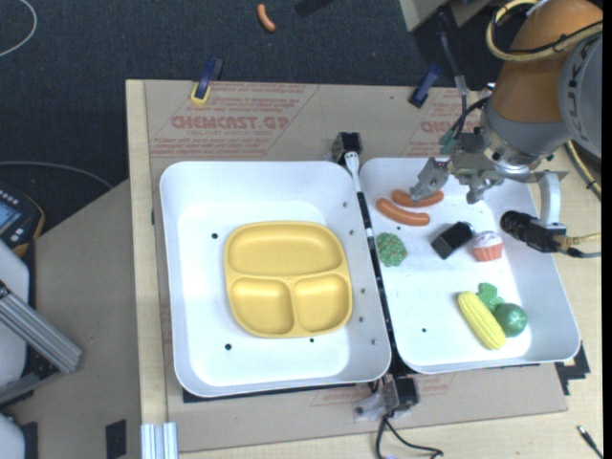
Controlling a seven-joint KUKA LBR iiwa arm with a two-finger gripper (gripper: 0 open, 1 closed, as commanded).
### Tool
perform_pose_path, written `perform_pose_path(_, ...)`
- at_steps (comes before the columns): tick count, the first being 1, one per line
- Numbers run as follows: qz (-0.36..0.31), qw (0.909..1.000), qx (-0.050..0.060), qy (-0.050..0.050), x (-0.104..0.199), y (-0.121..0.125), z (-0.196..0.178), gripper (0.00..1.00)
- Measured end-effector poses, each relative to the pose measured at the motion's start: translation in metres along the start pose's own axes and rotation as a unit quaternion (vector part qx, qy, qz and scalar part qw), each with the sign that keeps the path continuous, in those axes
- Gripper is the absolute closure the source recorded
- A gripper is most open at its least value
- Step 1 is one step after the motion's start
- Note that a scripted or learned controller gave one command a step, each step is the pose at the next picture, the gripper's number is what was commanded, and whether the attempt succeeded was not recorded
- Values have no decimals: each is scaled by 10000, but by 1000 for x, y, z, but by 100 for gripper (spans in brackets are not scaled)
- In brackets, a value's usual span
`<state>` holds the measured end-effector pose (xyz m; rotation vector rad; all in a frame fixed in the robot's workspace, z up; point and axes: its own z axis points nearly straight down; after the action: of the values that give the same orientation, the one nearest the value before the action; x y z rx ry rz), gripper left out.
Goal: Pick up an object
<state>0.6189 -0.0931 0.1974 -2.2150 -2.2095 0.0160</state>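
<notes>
A yellow divided plate [287, 278] sits in the left bin [182, 256] — a small orange piece [266, 17] lies on the dark floor

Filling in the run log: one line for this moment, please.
gripper: open, above right bin | hot dog: just below fingers, unheld | left bin: yellow tray

Both white bins [182, 285] look like smooth plastic with a soft sheen — the yellow divided plate [287, 277] too, slightly glossy. The worktop [268, 122] is matt brown cardboard with printed red lettering, and the arm's orange band [545, 60] shines — glossy.
</notes>
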Motion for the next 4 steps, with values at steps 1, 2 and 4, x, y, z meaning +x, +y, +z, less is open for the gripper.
perform_pose_path(1,-12,10000,-73,-7,0,3,-8,0)
perform_pose_path(2,-8,10000,-38,-2,-6,-1,53,0)
perform_pose_path(4,-7,10000,-92,-12,-5,0,92,100)
